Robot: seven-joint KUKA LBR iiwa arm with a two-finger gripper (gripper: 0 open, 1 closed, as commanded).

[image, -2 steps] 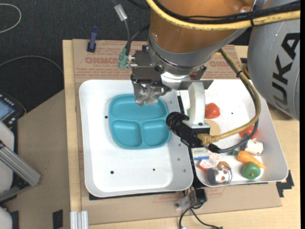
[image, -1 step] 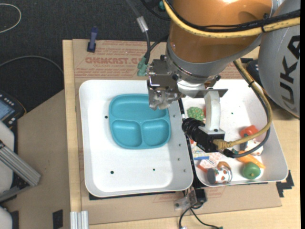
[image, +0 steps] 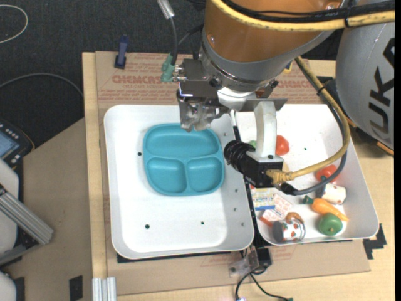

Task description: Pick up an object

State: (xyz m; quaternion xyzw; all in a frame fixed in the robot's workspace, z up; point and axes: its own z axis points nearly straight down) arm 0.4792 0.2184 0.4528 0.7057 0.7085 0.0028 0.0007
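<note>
The gripper [image: 198, 119] hangs low over the far rim of the blue tray [image: 184, 158] in the left bin [image: 125, 187] (contact unclear). Whether it is open or closed cannot be told; nothing looks lifted, so the pick remains undone.

Robot lab: cabled arm [image: 276, 24] over white bins [image: 125, 168] (benchtop rig).

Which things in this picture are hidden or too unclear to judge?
- Gripper: blurred above the blue tray's far edge; finger state unreadable.
- Right bin: its far part is covered by the arm.
- Small toys at its near end: partly overlapped, hard to identify.
</note>
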